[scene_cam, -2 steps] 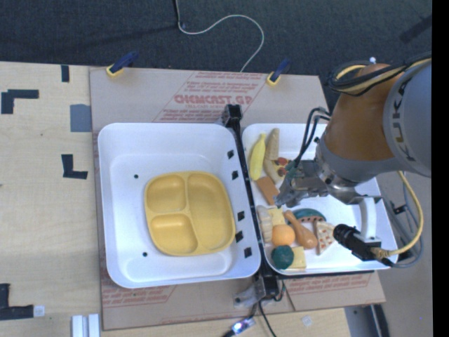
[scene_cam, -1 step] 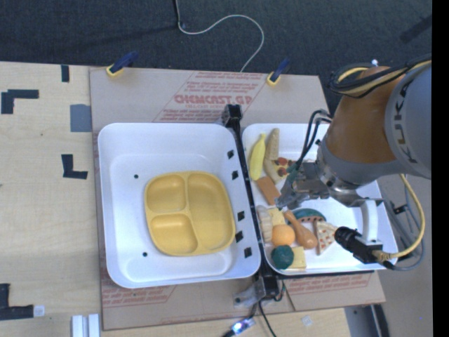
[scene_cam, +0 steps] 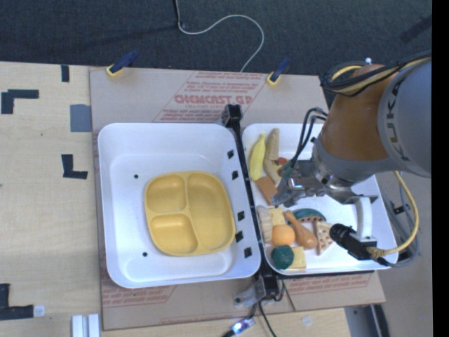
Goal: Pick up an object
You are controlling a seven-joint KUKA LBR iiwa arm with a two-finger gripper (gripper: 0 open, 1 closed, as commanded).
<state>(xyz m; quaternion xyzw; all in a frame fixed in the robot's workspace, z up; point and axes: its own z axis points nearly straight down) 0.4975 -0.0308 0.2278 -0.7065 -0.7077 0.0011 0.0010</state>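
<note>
The right bin [scene_cam: 382, 209] holds a pile of toy food: a yellow banana [scene_cam: 257, 154], a tan piece [scene_cam: 272, 144], an orange-brown piece [scene_cam: 265, 189], an orange ball [scene_cam: 283, 235], a dark green ball [scene_cam: 282, 257], a carrot-like piece [scene_cam: 302, 232] and a teal piece [scene_cam: 309, 214]. My gripper [scene_cam: 291, 188] hangs low over the left middle of this bin, just right of the orange-brown piece and above the orange ball. The grey and orange arm [scene_cam: 358, 128] hides the bin's upper right part. I see nothing clearly held in the gripper.
The left bin [scene_cam: 116, 188] holds a yellow divided plate [scene_cam: 189, 213]. A black divider [scene_cam: 242, 181] runs between the bins. Black and yellow cables [scene_cam: 365, 248] trail over the right bin's lower right. Brown cardboard [scene_cam: 203, 97] lies under both bins.
</note>
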